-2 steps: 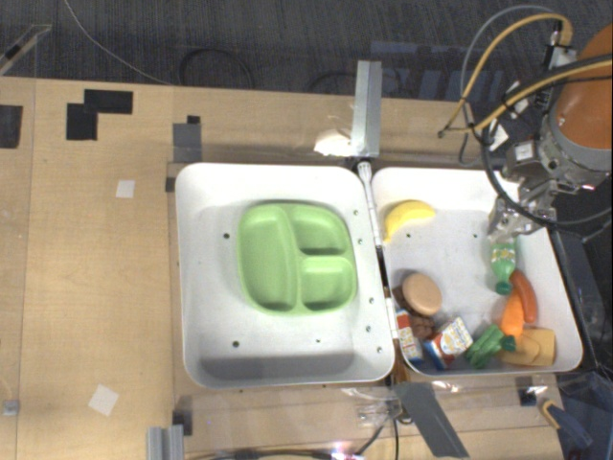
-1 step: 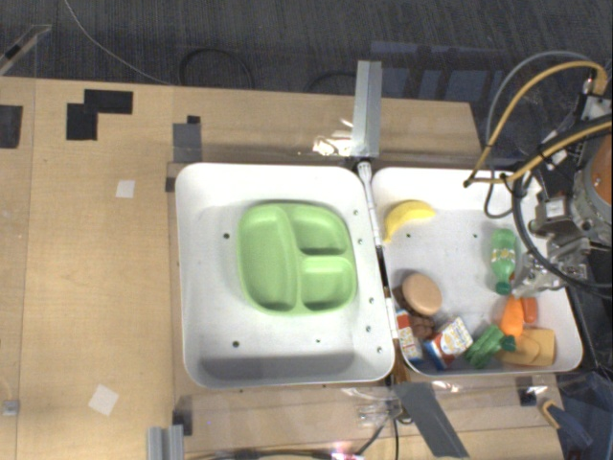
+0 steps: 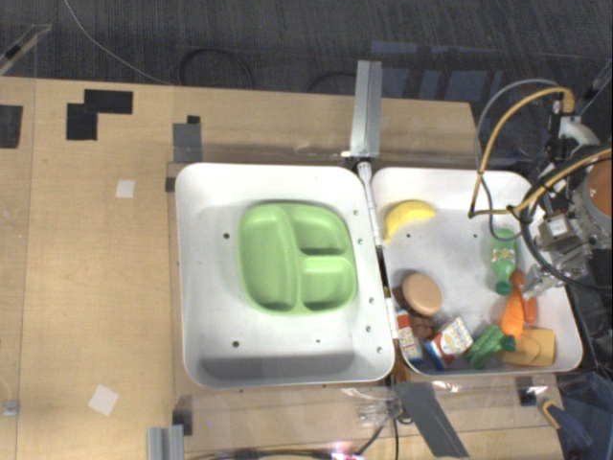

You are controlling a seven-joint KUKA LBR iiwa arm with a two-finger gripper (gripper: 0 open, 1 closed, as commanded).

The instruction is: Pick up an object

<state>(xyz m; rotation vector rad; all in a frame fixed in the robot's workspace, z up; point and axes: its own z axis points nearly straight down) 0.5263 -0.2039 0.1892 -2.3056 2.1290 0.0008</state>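
Fingertips of gripper [image 3: 533, 286] sit just above the carrot [image 3: 514, 314] at right bin [image 3: 450, 199]'s right side; can't tell jaw opening, probably empty. Carrot looks light, rigid, slick plastic; grip across its thick middle.

- One fixed camera looks down from above the surface [image 3: 86, 286], tilted slightly, at a middling distance.
- The left bin [image 3: 206, 353] sits centre-frame; the right bin [image 3: 450, 199] lies beside it, dark floor [image 3: 239, 17] beyond.
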